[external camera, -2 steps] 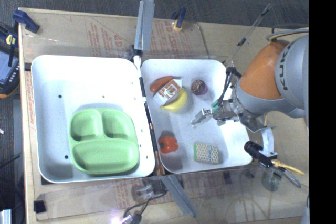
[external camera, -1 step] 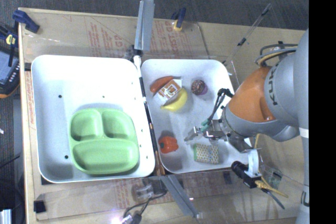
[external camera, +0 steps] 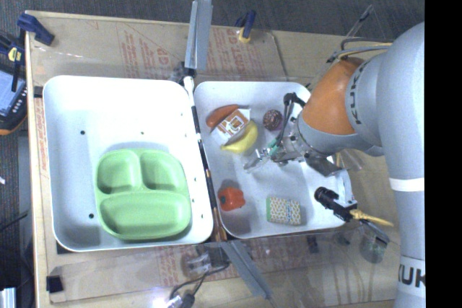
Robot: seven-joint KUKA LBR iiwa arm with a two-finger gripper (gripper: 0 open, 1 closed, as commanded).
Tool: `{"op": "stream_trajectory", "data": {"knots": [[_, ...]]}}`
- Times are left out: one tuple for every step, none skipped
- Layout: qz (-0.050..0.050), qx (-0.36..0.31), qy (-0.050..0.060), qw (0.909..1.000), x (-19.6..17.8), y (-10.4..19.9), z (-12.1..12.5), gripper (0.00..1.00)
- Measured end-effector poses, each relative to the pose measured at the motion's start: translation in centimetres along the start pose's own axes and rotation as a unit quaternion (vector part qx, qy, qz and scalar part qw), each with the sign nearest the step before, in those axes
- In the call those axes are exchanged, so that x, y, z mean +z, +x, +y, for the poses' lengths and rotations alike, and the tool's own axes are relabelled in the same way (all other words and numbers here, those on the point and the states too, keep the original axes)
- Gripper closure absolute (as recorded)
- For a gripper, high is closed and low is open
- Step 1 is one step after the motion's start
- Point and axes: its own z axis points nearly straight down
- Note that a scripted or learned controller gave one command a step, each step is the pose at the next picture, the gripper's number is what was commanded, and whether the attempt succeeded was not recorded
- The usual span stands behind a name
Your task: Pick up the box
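The box (external camera: pixel 232 125) is small, white and orange-brown, and lies near the back left of the right bin (external camera: pixel 317 94). It rests between an orange-red sausage-shaped item (external camera: pixel 220 114) and a yellow banana (external camera: pixel 243 140), touching both. My gripper (external camera: pixel 260 155) hovers low over the bin's middle, just right of and in front of the banana, a short way from the box. It points left, with nothing seen in it. The grey arm with its orange band (external camera: pixel 328 108) covers the bin's right side.
A brown ball (external camera: pixel 272 118) sits behind the gripper. A red tomato-like item (external camera: pixel 231 198) and a green-white patterned pad (external camera: pixel 284 210) lie at the front of the right bin. The left bin (external camera: pixel 72 104) holds a green divided tray (external camera: pixel 143 195).
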Motion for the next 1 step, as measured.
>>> {"op": "stream_trajectory", "data": {"knots": [[0.001,0.0,0.001,1.0,0.08,-0.14,-5.0,0.0]]}}
